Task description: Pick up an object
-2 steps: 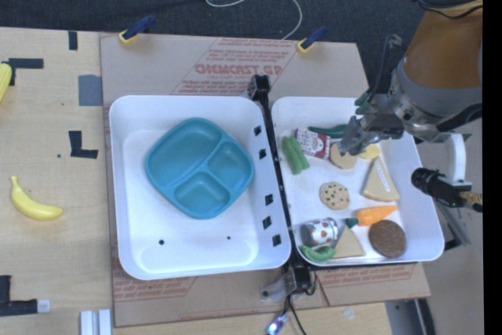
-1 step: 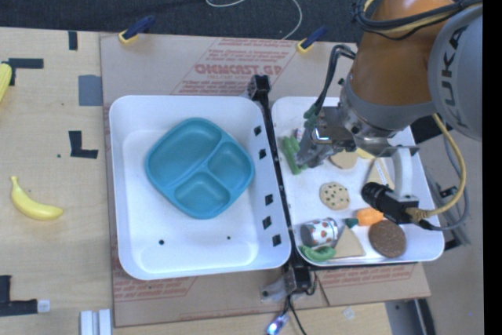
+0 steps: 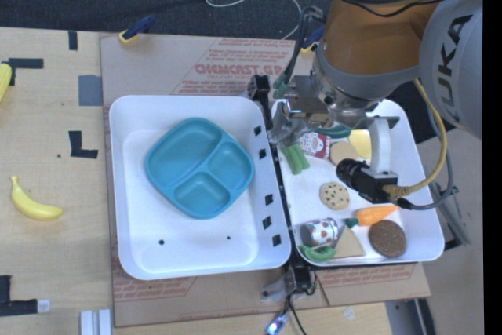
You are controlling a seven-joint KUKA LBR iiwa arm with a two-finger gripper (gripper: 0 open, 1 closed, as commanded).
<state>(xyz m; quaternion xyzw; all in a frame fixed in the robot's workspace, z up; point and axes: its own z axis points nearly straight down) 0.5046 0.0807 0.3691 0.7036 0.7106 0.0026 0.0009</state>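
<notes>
My gripper (image 3: 289, 126) hangs low over the left edge of the right bin (image 3: 423, 169), under the big orange and grey wrist. A green stick-shaped object (image 3: 296, 159) lies just below it, touching or nearly touching its tip. Close by are a red and white packet (image 3: 315, 143), a yellow block (image 3: 360, 143), a chip cookie (image 3: 335, 195), a carrot (image 3: 375, 213), a brown round patty (image 3: 387, 238), a small can (image 3: 320, 231) and a tan cracker (image 3: 351, 246). The wrist hides the far part of this bin.
The left bin (image 3: 129, 169) holds a blue divided plate (image 3: 200, 166). A banana (image 3: 33, 202) lies on the bench at the far left. A black cable part (image 3: 365, 179) of the arm hangs over the right bin's middle. The dividing rims (image 3: 271, 192) run beside the gripper.
</notes>
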